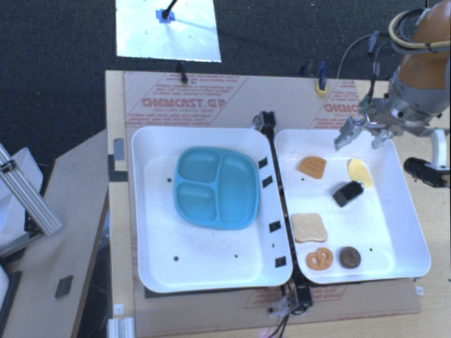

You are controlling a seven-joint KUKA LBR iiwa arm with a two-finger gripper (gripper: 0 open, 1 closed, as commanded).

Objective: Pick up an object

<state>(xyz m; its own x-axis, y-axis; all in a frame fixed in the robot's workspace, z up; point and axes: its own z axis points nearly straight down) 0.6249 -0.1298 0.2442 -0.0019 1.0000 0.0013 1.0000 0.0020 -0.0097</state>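
Grey gripper [364, 132] hangs open, empty, at 1 o'clock of right bin [409, 210], above yellow piece [359, 170]. Nothing picked; descent, grasp, lift all remain.

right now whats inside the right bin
Five food pieces and a black block lie apart in the right bin: an orange cracker, a yellow slice, toast, a pretzel, a brown donut. Nothing looks covered.

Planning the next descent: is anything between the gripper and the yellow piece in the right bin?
Nothing visible. The open gripper hangs above the right bin's far edge; the yellow piece lies just below, uncovered, black block beside it.
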